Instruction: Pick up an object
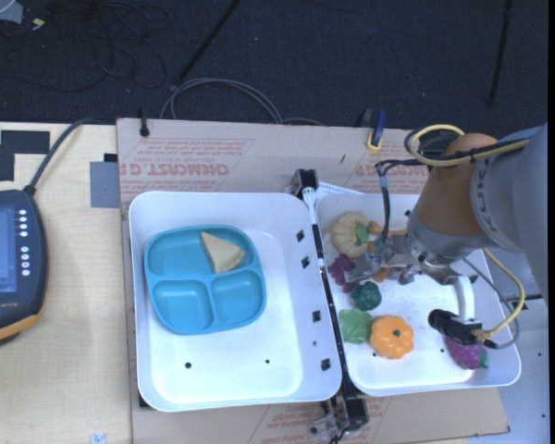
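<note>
I see the gripper [381, 265] low in the right bin [499, 377], among toys: a purple piece [340, 268], a green ball [366, 295] and a pumpkin [391, 336] nearby. Its grip I cannot tell; nothing looks held, I think.

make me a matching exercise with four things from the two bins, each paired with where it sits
Things:
1. tan wedge-shaped toy food
2. small orange toy pumpkin
3. purple toy grape bunch
4. blue three-compartment plastic plate

Places:
A. near right corner of the right white bin
B. on the floor of the left white bin
C. top right compartment of the plate
D. right bin, beside a green leafy toy

Pairs: 1-C, 2-D, 3-A, 4-B
</note>
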